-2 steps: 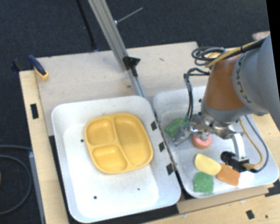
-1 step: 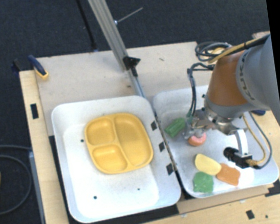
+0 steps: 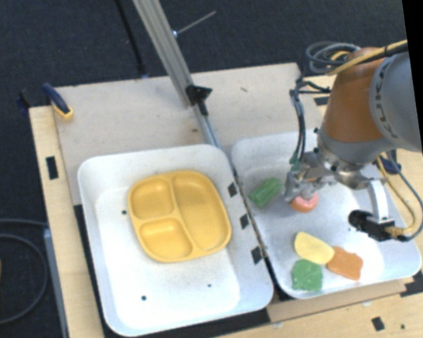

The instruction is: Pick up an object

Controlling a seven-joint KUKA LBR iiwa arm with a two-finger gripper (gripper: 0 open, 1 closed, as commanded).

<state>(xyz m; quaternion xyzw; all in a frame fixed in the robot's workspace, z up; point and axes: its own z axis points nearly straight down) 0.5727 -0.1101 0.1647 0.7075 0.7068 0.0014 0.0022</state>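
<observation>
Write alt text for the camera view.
The robot arm's gripper hangs over a pink object in the right bin, among green, yellow and orange pieces. The left bin holds a yellow divided plate.

No text, label, brand, number or sign can be read anywhere, neither on the bins (image 3: 122, 310), the yellow tray (image 3: 179, 214), the bench (image 3: 126, 114) nor the arm (image 3: 360, 116).
</observation>
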